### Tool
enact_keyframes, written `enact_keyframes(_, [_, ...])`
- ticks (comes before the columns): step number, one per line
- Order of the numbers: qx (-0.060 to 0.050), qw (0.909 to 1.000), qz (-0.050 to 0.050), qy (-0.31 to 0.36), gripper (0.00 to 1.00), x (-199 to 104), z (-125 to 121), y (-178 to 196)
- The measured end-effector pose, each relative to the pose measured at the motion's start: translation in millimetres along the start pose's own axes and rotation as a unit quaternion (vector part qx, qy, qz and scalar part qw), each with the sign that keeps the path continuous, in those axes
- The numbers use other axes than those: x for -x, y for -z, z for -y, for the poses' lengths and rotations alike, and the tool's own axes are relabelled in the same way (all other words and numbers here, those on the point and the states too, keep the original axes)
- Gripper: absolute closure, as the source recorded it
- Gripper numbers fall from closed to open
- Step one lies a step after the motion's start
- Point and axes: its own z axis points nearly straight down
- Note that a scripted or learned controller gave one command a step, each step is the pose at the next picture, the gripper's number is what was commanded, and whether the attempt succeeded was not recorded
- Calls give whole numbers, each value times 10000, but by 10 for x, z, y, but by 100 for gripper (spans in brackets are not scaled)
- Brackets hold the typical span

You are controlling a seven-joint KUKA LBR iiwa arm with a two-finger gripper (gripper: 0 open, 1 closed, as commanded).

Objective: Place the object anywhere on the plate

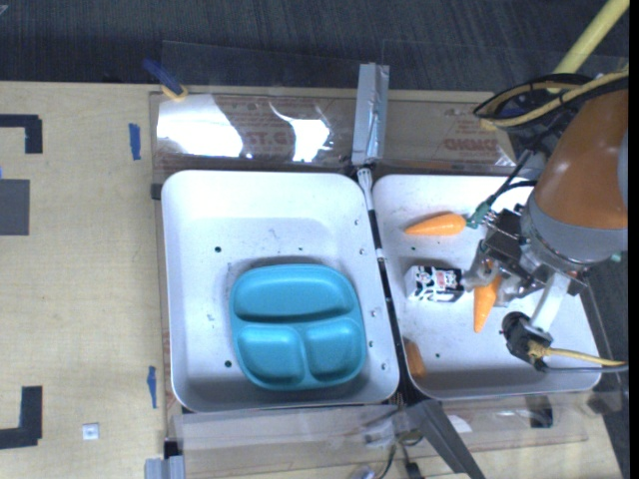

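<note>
A blue divided plate [297, 322] lies in the left bin [200, 200], with nothing on it. My gripper [486, 272] is low over the middle of the right bin [559, 365]. Just left of it lies a small black-and-white object [435, 282]. A short orange carrot [482, 309] points down right beneath the gripper, and whether it is touched or held is unclear. A second carrot [436, 226] lies flat at the back of the right bin, apart from the gripper.
A small orange piece [413, 359] rests against the right bin's front-left wall. The raised divider [371, 228] separates the bins. Cables [559, 352] trail from the wrist over the right bin's front right.
</note>
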Motion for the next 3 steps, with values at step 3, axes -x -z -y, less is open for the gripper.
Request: enact_keyframes(3, [-35, 9923, 24, 1235, 100, -1898, 573, -1091])
